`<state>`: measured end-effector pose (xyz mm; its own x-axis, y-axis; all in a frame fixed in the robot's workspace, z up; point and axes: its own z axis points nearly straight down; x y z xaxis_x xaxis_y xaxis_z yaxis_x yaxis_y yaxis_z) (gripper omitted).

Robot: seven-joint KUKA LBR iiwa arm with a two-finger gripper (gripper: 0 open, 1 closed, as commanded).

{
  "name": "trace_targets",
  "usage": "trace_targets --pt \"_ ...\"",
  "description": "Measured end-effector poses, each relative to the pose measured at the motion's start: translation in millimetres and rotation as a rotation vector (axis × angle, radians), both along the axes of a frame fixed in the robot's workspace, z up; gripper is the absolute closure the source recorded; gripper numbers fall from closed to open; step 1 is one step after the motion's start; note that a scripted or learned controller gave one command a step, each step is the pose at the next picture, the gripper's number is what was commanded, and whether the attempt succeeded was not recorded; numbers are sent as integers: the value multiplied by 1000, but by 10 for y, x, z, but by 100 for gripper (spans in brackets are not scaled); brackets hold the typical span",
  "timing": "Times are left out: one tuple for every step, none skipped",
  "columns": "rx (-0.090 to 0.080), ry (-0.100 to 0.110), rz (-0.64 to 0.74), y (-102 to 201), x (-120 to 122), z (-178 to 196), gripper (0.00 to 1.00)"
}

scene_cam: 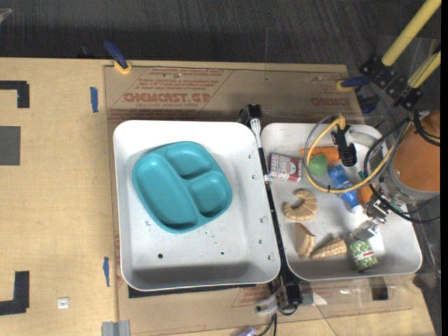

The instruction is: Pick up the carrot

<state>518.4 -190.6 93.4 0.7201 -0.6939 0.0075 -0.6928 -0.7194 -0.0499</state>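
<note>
My gripper (372,208) hangs over the right bin (409,257), toward its right side. Open or closed: can't tell from this angle. Carrot (316,152) lies at the bin's far end, just right of a packet (283,165). We're apart, so my guess is I go left and farther before dropping.
</note>
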Motion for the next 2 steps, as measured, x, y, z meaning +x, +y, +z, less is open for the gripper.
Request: trace_targets --pt "-12 -12 139 -29 -46 36 0" --pt "14 42 -125 -41 964 -34 0"
